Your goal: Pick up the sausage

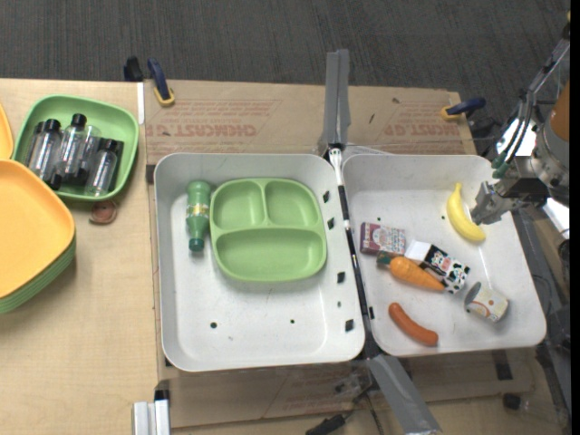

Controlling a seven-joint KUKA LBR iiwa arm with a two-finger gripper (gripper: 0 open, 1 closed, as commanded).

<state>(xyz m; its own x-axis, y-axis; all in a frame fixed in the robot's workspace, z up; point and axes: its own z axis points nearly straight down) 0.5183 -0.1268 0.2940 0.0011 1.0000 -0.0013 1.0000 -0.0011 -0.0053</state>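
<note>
Reddish-orange sausage (413, 324), short and smooth with rounded ends, lying flat and slanting on the white floor of the right bin, sitting near the front edge, touching nothing

Grey metal gripper (490, 205) — pale wrist block, orange band above — thin cables.

Lying near the front of the right bin (530, 270): sausage (413, 324); hovering beside the banana (465, 217): gripper (487, 208).

The bench (82, 352) bears two white bins (181, 333), stacked orange plates (32, 238) and a green tray (118, 125).
</note>
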